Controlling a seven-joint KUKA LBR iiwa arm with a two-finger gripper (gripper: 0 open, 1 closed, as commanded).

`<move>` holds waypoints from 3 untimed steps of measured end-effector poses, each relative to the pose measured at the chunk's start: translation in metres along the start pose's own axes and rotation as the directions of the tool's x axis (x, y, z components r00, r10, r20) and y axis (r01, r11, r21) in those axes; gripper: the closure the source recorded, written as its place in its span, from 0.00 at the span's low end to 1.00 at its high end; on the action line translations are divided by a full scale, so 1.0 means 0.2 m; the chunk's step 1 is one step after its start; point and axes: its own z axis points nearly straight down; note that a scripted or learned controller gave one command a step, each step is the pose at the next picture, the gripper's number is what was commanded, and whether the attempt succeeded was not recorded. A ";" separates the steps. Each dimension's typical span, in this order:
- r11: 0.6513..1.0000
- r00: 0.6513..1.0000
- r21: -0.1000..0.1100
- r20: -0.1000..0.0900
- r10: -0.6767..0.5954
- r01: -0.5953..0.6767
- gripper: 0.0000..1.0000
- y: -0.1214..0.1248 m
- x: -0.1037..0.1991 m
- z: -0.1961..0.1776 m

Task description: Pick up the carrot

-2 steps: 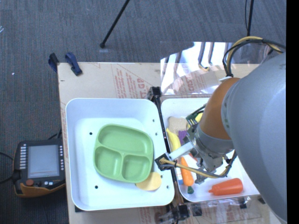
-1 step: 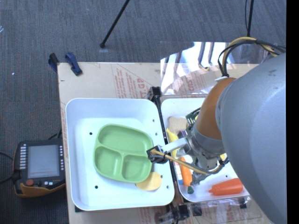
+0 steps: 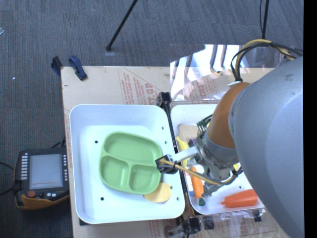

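The carrot is a slim orange piece with a green tip, lying lengthwise near the left wall of the right bin. My gripper hangs low over that bin, just right of the carrot and very close to it. The wrist and grey arm cover most of the gripper. Nothing visibly sits in its grasp.
A thicker orange item lies at the right bin's front. A beige round piece and a yellow piece sit by its left wall. The left bin holds a green divided plate and a pale yellow slice.
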 end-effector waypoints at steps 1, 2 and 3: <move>1.000 1.000 0.000 0.000 0.000 0.000 0.00 0.00 0.00 0.00; 1.000 1.000 0.000 0.000 0.000 0.000 0.00 0.00 0.00 0.00; 1.000 1.000 0.000 0.000 0.000 0.000 0.00 0.00 0.00 0.00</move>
